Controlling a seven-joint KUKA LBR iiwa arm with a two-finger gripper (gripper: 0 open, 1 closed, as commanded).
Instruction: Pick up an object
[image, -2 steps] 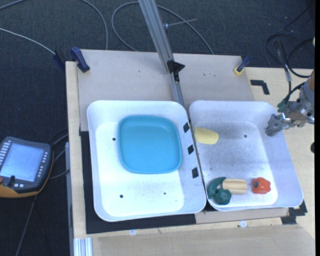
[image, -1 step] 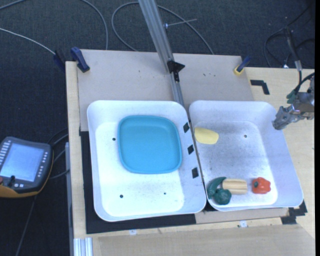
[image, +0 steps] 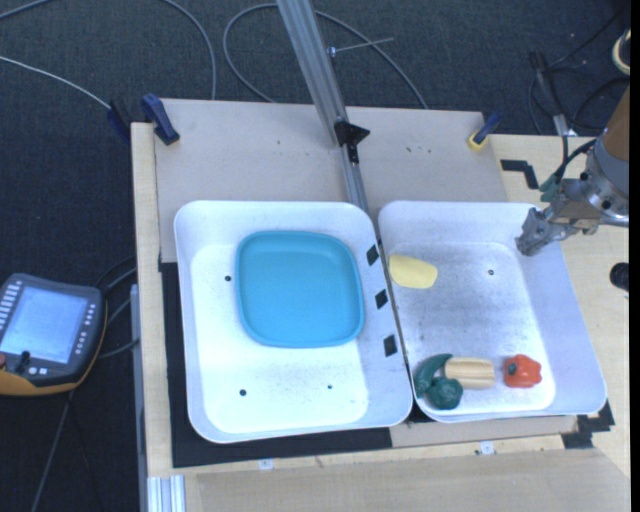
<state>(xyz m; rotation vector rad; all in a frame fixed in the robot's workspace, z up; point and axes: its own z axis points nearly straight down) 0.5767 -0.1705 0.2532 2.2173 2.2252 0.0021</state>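
The right bin (image: 560, 290) holds a yellow lemon-like piece (image: 412, 271) near its left wall. Along its front edge lie a dark green vegetable (image: 438, 383), a tan bread-like roll (image: 470, 373) and a red pepper (image: 521, 371). My gripper (image: 532, 238) hangs over the bin's back right corner, well away from all of them, with nothing seen in it. In the left bin (image: 200, 300) lies a blue plate (image: 299, 288).
A metal pole (image: 322, 80) slants down from the top to the gap between the bins. Blue and yellow clamps (image: 160, 118) hold the board's back corners. A teach pendant (image: 45, 330) lies on the floor at the left, and cables run across the carpet.
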